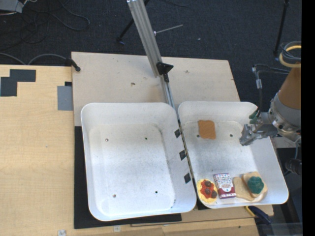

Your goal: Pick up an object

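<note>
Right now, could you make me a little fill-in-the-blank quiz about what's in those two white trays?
1. All the objects lie in the ___ bin.
2. The brown square lies ___ from the other objects.
3. The small box lies between the round red toy and the ___ toy on a tan slice.

Missing words: right; apart; green

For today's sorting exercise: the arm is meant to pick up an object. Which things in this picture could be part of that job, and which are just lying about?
Part of the job:
gripper
brown square block
round red toy
small red-and-white box
green piece on a tan slab
right bin

Just lying about:
left bin
metal rail
floor cables
</note>
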Robot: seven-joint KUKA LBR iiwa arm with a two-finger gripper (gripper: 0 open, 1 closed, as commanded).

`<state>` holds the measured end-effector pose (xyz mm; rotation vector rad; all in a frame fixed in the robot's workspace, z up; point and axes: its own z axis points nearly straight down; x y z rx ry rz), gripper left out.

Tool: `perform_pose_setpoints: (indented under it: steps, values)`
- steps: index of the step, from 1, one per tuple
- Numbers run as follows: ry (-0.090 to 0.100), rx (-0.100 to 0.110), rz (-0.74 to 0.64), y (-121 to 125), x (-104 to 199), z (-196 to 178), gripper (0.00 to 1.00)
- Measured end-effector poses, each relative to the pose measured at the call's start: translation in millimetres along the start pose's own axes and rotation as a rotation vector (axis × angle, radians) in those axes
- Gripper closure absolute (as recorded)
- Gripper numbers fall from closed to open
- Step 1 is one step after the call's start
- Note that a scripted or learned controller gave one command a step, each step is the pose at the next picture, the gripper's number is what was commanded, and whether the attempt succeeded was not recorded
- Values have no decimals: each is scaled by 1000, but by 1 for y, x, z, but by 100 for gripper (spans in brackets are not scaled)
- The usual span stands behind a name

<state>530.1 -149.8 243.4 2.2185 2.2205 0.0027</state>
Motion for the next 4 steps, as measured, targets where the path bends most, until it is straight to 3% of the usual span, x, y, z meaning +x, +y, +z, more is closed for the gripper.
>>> perform_pose_setpoints:
  steps: [2, 4]
  values:
    - [3, 6, -4, 4, 115, -2, 100]
    - [2, 7, -3, 19, 210, 13, 100]
